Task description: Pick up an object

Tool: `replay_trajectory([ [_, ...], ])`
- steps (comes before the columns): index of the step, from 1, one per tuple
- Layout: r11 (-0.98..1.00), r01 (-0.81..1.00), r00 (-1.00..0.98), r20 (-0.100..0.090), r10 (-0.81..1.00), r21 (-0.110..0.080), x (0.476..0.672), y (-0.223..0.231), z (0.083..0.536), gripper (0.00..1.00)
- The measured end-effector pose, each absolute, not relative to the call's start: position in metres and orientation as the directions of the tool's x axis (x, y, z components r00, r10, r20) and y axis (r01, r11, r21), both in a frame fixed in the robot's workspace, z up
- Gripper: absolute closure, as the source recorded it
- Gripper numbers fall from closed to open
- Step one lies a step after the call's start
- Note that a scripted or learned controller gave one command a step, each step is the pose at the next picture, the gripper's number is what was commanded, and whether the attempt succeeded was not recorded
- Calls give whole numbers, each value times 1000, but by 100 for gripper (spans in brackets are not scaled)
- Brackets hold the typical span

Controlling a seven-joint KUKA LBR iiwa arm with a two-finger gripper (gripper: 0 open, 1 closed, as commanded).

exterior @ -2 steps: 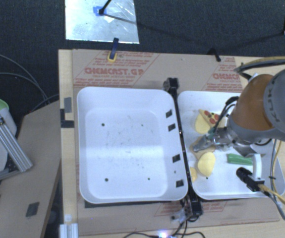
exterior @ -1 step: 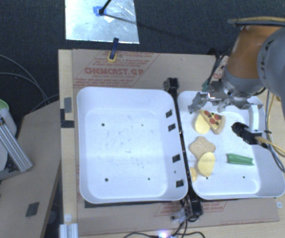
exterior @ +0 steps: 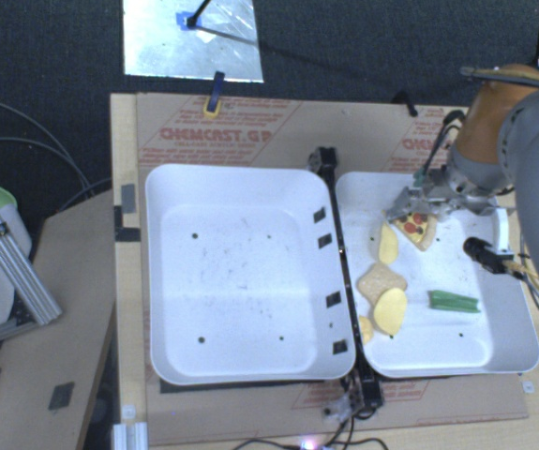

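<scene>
Pizza slice — tip pointing lower right, long axis diagonal — under tool; grip state unclear.

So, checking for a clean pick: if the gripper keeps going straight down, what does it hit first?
Most likely the pizza slice, lying just under the gripper in the right bin; depth is hard to judge.

White bins; green bean; yellow chips.
</scene>
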State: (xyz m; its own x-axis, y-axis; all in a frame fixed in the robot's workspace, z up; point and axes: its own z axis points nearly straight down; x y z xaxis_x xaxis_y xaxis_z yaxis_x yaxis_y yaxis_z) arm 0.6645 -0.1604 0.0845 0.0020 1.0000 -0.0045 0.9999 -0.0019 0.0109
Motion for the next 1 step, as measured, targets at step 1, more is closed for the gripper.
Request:
replay_trajectory([
  [1,1,1000,-1,0,1000,2,613,-131,86,0],
])
